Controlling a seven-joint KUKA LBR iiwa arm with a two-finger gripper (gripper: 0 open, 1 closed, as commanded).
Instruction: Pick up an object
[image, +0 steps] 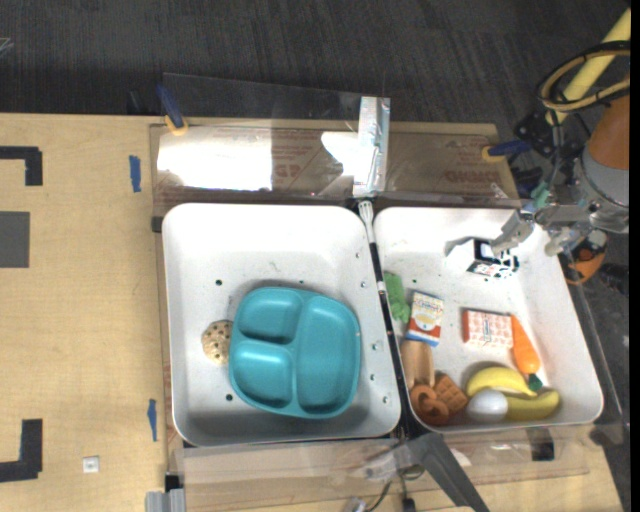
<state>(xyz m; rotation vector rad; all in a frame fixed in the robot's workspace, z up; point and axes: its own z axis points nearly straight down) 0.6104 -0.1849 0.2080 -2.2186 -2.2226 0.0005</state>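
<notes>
No object has been lifted yet, as far as can be judged; the pick is at the approach stage. The gripper (528, 228) is seen over the far-right corner of the right bin (430, 232), near its right rim, with nothing visible between its tips. Whether the jaws are open or closed can't be told at this res.

Candidate objs are all lying on the bin floor. A small dark-and-white item (492, 259) is found just beside the gripper, toward the bin centre; it's too small to be identified. Along the near edge are grouped a banana (515, 392), a white egg-like piece (489, 403), a carrot (525, 347), a red-white carton (486, 327) and a brown pretzel-like toy (438, 396). A 2nd small carton (426, 318) and a green piece (397, 295) are set by the left wall.

In the left bin (200, 240), a teal divided plate (295, 351) and a cookie (215, 340) at its left edge are untouched.

Left to do: descent, closing on 1 obj, lift.
</notes>
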